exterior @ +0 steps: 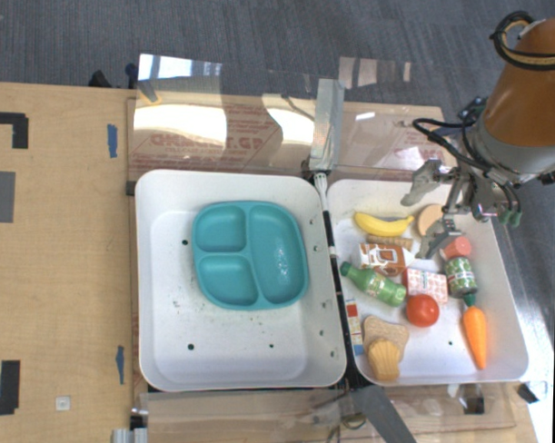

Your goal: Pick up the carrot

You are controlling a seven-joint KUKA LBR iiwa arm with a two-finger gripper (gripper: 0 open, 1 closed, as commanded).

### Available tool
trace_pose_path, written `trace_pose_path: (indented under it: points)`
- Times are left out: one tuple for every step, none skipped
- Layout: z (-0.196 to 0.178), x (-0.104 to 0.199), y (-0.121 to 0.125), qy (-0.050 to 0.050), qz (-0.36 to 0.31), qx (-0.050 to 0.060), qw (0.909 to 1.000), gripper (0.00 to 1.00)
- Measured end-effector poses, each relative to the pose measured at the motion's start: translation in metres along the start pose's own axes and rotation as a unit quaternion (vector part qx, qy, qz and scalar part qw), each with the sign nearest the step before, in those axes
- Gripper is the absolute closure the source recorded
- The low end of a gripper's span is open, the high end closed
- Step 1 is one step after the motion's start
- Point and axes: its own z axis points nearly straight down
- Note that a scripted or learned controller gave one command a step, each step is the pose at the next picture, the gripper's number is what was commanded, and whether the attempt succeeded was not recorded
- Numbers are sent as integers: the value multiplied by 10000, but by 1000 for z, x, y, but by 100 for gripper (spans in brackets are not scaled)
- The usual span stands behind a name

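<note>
Carrot [474, 336] lies in right bin [513, 361], near its front right corner, thick end with green stub toward the back, tapered tip toward the front rim. Smooth orange plastic-looking toy, apart from everything else except the tomato nearby to its left.

Right bin contents: yellow banana [383, 225] at back left, curved; small orange-and-white carton [383, 258] just in front of it; green bottle [375, 283] lying on its side, tilted, beside the carton; red tomato [422, 310], round and glossy; small red-and-white box [426, 284] just behind the tomato, touching or nearly touching; green can with a red top [458, 270] right of the box; tan bread slice [385, 333] and a yellow ridged item [385, 358] at the front left, the ridged one overlapping the slice's front edge. A pale tan round piece [429, 220] sits right of the banana, under the gripper area.

Left bin [157, 284], shallow white plastic with rounded corners and dark specks, holds a teal divided plate [250, 254] with three compartments, nothing in them.

Gripper [450, 218] hangs over the back of the right bin, well apart from the carrot, fingers spread, nothing between them. Grey arm with orange band [528, 79] enters from upper right, cables looped at the wrist.
</note>
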Motion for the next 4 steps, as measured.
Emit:
trace_pose_path:
  points:
    - [50,59,-59,28,-71,3,10000,0]
    - [166,100,-82,-9,-597,7,9982,0]
    - [155,97,-79,-38,-620,7,9981,100]
    - [72,59,-26,-44,-1182,4,9930,100]
